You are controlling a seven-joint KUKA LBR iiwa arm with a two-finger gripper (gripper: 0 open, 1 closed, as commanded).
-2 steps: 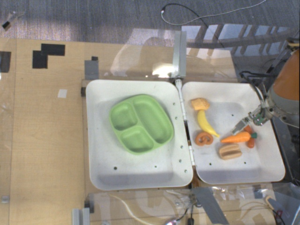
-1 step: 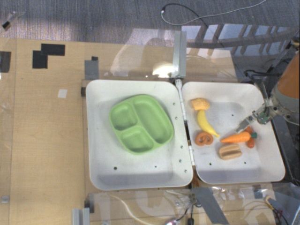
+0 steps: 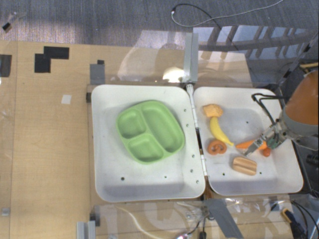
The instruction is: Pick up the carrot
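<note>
The carrot (image 3: 243, 144) is a small orange piece lying on the floor of the right bin (image 3: 259, 185), right of its middle. My gripper (image 3: 258, 146) is down in the bin at the carrot's right end, reaching in from the right under the arm's orange band (image 3: 304, 106). The gripper covers the right part of the carrot, and only the left tip sticks out. A bit of green and a small red-orange piece (image 3: 267, 152) show just beside the gripper.
A yellow banana (image 3: 219, 131), an orange chunk (image 3: 213, 110), a round orange-brown ring (image 3: 217, 147) and a tan bread roll (image 3: 244, 165) lie in the right bin around the carrot. The left bin (image 3: 107, 178) holds a green divided plate (image 3: 149, 131). A black cable (image 3: 264, 103) loops over the right bin's far corner.
</note>
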